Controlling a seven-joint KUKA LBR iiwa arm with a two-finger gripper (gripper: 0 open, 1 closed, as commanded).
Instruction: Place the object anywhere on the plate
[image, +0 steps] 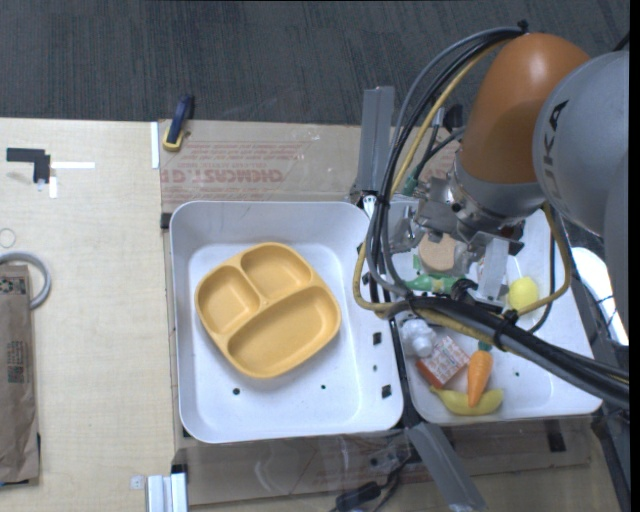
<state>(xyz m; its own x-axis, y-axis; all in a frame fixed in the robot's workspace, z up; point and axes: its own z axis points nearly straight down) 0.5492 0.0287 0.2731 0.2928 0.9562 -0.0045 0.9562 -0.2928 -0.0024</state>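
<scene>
The yellow divided plate (267, 308) lies in the left bin (200, 400), with nothing on it. My gripper (456, 256) hangs low over the back of the right bin (560, 400), under the arm's orange band. A tan round object (436, 256) sits right beside the gripper and a green piece (436, 285) lies just in front of it. I cannot make out whether anything is held. Cables cross in front of the gripper and hide part of it.
In the right bin lie a yellow lemon (523, 293), an orange carrot (480, 374), a banana (472, 402), a red packet (443, 362) and a small white bottle (418, 338). A raised divider (385, 330) separates the bins. Cardboard (260, 165) lies behind the left bin.
</scene>
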